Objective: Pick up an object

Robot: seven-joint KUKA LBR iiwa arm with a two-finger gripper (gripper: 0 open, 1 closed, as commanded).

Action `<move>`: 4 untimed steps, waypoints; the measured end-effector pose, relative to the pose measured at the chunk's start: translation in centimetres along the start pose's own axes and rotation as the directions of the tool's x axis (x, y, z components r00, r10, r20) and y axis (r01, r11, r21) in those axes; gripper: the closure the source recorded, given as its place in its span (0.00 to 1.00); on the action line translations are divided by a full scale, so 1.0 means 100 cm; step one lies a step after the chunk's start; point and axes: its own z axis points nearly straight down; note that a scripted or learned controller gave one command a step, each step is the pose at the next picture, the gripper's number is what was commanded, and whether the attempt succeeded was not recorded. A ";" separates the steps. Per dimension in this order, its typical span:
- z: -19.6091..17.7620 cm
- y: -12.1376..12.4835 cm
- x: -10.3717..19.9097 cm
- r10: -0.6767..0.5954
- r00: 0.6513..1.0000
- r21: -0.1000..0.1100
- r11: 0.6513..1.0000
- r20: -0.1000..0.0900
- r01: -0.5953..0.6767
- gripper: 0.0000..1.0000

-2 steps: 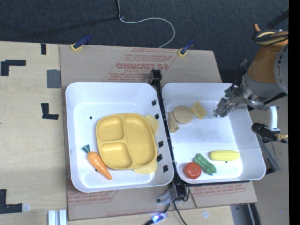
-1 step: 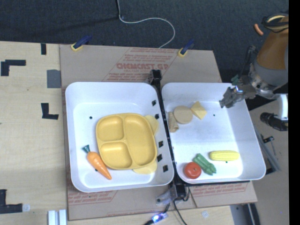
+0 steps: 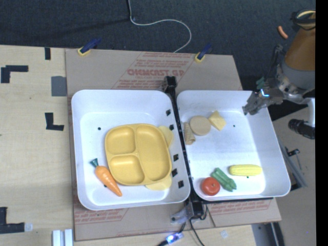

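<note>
On the tabletop (image 3: 31, 152) we see two shallow white bins side by side on a sheet of cardboard (image 3: 154, 70). Our left bin (image 3: 84, 104) holds a yellow divided tray (image 3: 137, 154) with a pale yellow piece (image 3: 159, 184) poking out from under its near edge, and a carrot (image 3: 106, 178) lying just beside the tray toward the near left corner. Our right bin (image 3: 274, 152) holds a tan round piece (image 3: 199, 125) touching a pale yellow wedge (image 3: 217, 120) near the far side. Along the near side lie a red tomato (image 3: 210, 186), a green pod (image 3: 223, 179) touching it, and a yellow corn cob (image 3: 245, 170) just to the right. Our tool (image 3: 253, 104) hangs over the far right edge of the right bin, well apart from every object, and grips nothing we can see; whether it is apart or together we cannot tell. A white cable (image 3: 159, 24) loops across the dark floor beyond the tabletop.
</note>
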 end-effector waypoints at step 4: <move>0.012 -0.010 0.218 -0.005 1.000 0.004 1.000 -0.002 0.005 1.00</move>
